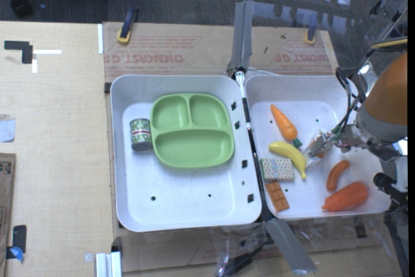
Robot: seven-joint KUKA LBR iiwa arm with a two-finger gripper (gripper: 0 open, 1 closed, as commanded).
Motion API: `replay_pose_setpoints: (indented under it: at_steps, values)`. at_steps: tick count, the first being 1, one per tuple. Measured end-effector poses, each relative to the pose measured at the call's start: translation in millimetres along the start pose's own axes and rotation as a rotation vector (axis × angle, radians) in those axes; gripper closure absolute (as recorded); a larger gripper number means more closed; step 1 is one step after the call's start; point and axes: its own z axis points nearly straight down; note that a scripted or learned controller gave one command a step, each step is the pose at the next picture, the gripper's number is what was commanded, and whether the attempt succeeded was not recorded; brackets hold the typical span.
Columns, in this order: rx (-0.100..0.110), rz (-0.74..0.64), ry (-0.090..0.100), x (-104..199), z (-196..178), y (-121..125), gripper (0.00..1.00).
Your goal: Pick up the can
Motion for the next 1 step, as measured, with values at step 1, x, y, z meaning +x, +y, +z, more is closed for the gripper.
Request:
replay_pose_setpoints:
  at_steps: [1]
  values:
    - [-0.001,-0.213,-0.003,30.8,-0.2,-2.9,0.00]
